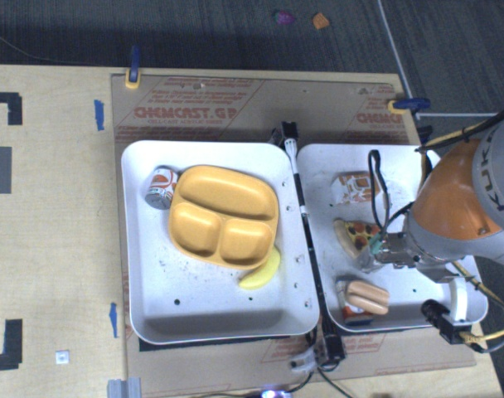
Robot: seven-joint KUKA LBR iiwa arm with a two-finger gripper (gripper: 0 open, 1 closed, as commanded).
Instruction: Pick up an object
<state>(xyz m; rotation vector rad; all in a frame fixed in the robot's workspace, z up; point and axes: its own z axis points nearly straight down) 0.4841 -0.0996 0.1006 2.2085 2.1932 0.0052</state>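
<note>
The right bin (401,320) holds a pizza slice (351,235), a hot dog in a bun (366,297) near its front wall, and a small brown-and-white packet (354,186) toward the back. My gripper (375,253) is low in this bin, right against the pizza slice's right end, with the hot dog just in front of it. The wrist hides the part of the slice beneath it. In the left bin (144,305) lie a yellow divided tray (221,214), a small can (160,187) at the tray's back left, and a banana (263,274) at its front right.
The grey arm with its orange band (455,201) covers the right side of the right bin. A black cable (376,185) loops up from the wrist. The bins' shared walls (306,239) run between them. Clamps (134,66) hold the cardboard sheet under the bins.
</note>
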